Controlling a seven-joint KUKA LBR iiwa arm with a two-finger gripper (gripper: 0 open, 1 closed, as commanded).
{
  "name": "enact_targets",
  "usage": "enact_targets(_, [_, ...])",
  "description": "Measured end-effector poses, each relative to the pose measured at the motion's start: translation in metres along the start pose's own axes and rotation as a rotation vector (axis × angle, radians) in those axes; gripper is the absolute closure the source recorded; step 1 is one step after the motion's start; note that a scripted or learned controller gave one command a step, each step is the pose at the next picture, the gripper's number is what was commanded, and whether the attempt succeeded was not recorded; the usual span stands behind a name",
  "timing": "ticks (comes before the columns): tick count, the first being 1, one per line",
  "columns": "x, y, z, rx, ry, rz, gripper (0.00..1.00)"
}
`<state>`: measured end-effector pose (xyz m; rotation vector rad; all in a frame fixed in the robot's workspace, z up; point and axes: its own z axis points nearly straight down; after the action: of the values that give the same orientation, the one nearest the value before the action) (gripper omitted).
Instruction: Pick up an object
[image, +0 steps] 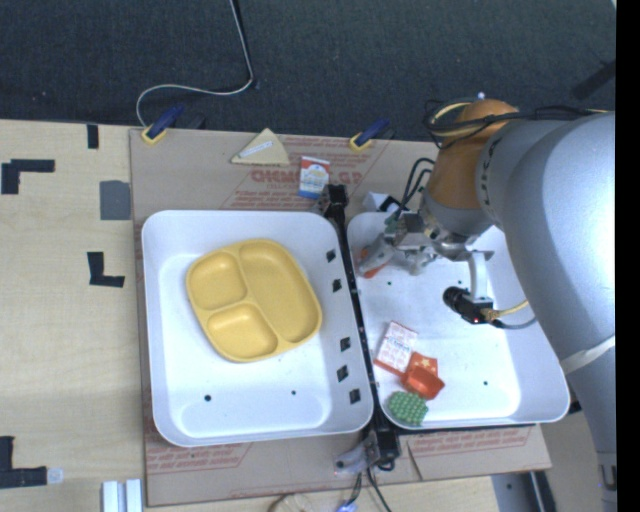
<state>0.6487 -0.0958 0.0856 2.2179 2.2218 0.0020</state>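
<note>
**The arm reaches down into the right bin**

The robot arm (530, 190) comes in from the right and bends low over the right bin (500, 395). Its gripper (400, 245) sits near the top left corner of that bin, close to the wall between the two bins. Something thin and orange-red (368, 268) lies just beside the gripper tip, but it is too small to name. It is not clear if the gripper is touching it, and whether the gripper is open or closed cannot be told from here.

The things to pick are lower down in the same bin, well apart from the gripper. A small card with red marks (396, 348) lies flat. A red block (423, 375) sits just beside it, and a green bumpy ball (407, 407) rests near the bin's front edge. They probably lie loose so the gripper can come down on any of them.

The left bin (170, 400) holds a yellow tray (253, 298) with three parts, lying flat in the middle.

Behind the bins stands a little red, white and blue box (314, 177), with writing too small to read. The brown board (200, 170) under the bins has faint red printing that cannot be read either.
</note>
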Motion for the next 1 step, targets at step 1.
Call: enact_targets(1, [-0.0036,0.0199,0.0004,0.002,0.000,-0.001,0.00])
